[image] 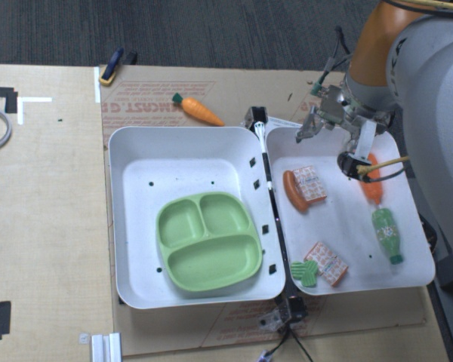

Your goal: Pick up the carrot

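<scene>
1. Nearest the camera, a green divided plate (209,240) sits alone in the left bin (136,202). The right bin (347,232) holds a small patterned box (326,262), a green toy (304,272) and a green bottle (386,234) along its near side, all lying flat as loose clutter.
2. Mid-bin, a toy sausage (294,190) lies touching a second patterned box (310,185). By the right wall an orange piece (373,189), partly hidden by the robot's wrist gear, may be another carrot, though that cannot be told.
3. The hand (311,127) hovers over the right bin's far-left corner with nothing seen in it; whether it is open or closed cannot be told.
4. The carrot (199,110), orange with a green top, lies outside both bins on the cardboard sheet (151,96), just beyond the left bin's far rim and well apart from the hand. The pick looks not yet begun.
5. The pale wooden table (45,225) carries the bins and cardboard; dark carpet (174,13) runs beyond.
</scene>
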`<action>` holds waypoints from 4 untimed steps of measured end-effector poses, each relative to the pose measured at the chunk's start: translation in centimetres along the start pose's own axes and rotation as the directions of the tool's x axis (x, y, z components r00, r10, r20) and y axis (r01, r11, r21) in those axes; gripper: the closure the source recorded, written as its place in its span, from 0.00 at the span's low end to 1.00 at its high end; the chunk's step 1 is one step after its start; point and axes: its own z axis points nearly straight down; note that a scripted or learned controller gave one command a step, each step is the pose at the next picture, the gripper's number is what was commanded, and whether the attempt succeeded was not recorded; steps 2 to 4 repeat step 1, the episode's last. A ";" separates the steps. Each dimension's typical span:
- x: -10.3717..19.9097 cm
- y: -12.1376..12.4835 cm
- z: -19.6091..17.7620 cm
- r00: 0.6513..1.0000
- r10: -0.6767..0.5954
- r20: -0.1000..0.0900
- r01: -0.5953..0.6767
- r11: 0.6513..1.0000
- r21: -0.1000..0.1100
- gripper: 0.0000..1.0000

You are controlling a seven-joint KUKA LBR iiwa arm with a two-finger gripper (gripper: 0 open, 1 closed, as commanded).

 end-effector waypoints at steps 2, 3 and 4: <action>3.7 -9.3 0.0 0.984 -0.177 0.000 0.177 0.984 0.002 0.00; 3.7 -9.3 0.0 0.984 -0.177 0.000 0.177 0.984 0.002 0.00; 3.7 -9.3 0.0 0.984 -0.177 0.000 0.177 0.984 0.002 0.00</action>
